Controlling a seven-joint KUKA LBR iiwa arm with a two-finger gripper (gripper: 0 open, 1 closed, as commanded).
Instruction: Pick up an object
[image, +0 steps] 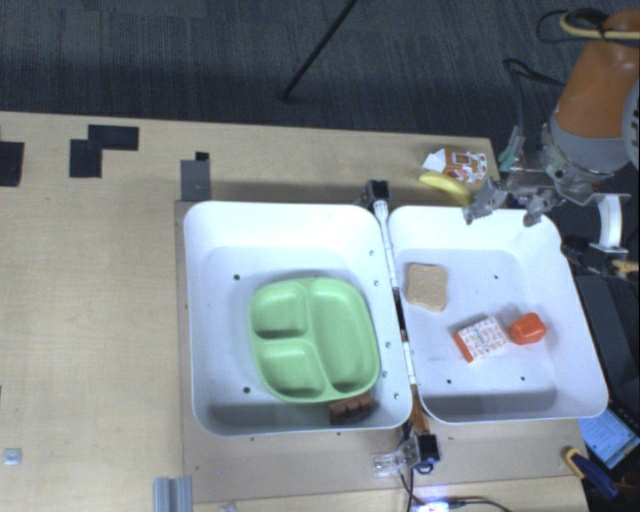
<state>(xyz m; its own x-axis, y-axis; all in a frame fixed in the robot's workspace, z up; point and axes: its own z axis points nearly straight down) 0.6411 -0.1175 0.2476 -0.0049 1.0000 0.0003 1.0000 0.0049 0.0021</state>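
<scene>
While gripper (508, 207) hangs open, unladen, over right bin (570, 300) far edge: one bread slice (427, 286), one carton (481, 339), one orange block (527, 329); left bin (210, 300): one green tray (312, 338).

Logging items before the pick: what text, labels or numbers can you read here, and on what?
No text can be read.
Small red and white box in the right bin: printed pattern, too blurred to read.
White and orange packet on the bench behind that bin: print too small to read.
</scene>
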